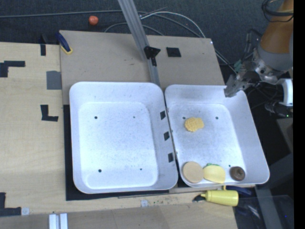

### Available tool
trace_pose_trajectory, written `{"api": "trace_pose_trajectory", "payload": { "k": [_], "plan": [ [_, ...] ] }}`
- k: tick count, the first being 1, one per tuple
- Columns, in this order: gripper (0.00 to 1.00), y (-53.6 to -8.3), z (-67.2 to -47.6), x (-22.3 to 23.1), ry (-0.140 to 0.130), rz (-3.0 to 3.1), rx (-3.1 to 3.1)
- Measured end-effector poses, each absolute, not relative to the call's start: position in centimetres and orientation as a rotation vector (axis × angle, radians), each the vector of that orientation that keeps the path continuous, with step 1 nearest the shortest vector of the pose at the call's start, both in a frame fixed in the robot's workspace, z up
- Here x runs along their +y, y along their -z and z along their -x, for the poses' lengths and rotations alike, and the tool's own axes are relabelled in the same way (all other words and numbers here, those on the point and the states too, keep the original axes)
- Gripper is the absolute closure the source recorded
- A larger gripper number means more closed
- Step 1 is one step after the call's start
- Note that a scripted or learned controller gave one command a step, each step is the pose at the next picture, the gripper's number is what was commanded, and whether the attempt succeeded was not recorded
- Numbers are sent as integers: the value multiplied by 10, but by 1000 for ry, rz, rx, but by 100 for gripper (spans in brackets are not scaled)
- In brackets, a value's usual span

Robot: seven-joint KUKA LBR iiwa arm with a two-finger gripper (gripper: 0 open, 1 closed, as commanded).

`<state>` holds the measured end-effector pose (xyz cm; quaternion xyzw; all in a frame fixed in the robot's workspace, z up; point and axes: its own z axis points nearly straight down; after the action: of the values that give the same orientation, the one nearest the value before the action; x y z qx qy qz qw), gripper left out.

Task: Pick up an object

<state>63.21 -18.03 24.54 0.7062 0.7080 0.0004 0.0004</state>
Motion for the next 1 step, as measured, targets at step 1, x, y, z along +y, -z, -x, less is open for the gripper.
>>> {"api": "trace_pose_trajectory", "payload": {
  "k": [1],
  "plan": [
    [0,-244,-632,-182,1,-2221,2222]
  ]
}}
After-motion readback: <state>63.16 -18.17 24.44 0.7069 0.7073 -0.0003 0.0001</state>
